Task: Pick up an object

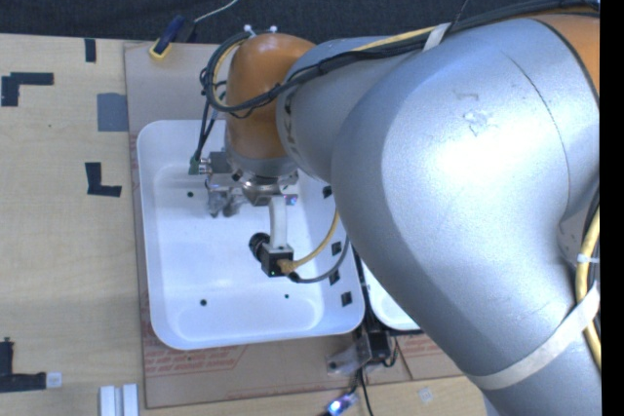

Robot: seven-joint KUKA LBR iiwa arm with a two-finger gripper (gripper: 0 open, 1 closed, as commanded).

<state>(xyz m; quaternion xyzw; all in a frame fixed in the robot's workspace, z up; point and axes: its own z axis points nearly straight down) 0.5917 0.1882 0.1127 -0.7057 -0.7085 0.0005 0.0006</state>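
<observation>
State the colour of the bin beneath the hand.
The bin is white, seen best in the camera view.

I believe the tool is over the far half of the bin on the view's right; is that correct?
Not quite: the camera view shows the tool over the far half of the bin on the view's left.
</observation>
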